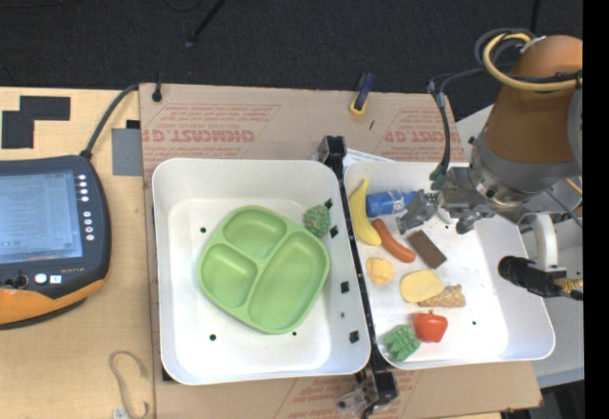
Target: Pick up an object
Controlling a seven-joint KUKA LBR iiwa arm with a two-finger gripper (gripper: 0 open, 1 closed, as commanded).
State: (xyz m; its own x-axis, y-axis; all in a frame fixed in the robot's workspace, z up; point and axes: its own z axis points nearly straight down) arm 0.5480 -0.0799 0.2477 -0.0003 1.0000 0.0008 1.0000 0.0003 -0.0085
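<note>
The gripper [419,210] hangs low over the right bin [514,331], just above a blue can [385,203] lying on its side and beside a brown block [426,249]. How its jaws stand I cannot tell at this slant. The candidates cluster along the bin's left half: a banana [359,214], a red sausage [393,241], a yellow potato-like piece [420,287], a tomato [430,326] and 1 green piece [401,343]. Nothing sits between the jaws, so the pick looks unstarted. The left bin [181,331] bears a green divided plate [266,268] and a broccoli floret [317,218].
</note>
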